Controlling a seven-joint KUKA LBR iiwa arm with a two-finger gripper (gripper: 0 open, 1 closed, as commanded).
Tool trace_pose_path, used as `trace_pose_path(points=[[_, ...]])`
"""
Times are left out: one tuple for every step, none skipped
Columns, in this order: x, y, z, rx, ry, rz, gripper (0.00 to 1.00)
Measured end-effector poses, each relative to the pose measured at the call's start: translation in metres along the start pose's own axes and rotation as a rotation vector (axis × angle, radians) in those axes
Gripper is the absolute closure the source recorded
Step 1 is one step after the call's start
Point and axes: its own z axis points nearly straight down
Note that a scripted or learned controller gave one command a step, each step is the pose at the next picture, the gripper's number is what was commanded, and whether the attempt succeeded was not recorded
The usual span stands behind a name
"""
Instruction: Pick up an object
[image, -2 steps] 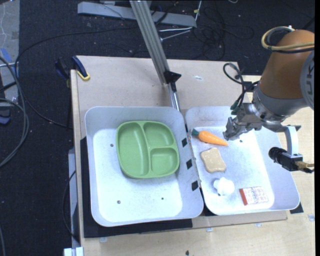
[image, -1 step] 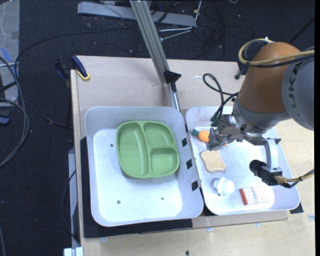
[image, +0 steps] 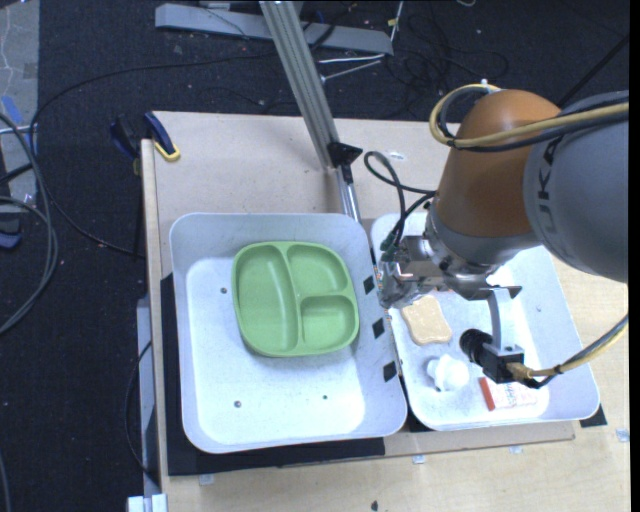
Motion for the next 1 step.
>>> trace_pose_path(points=[[0.0433, -0.0108, 0.0061, 0.001, 0.0, 0.0, 1.0]])
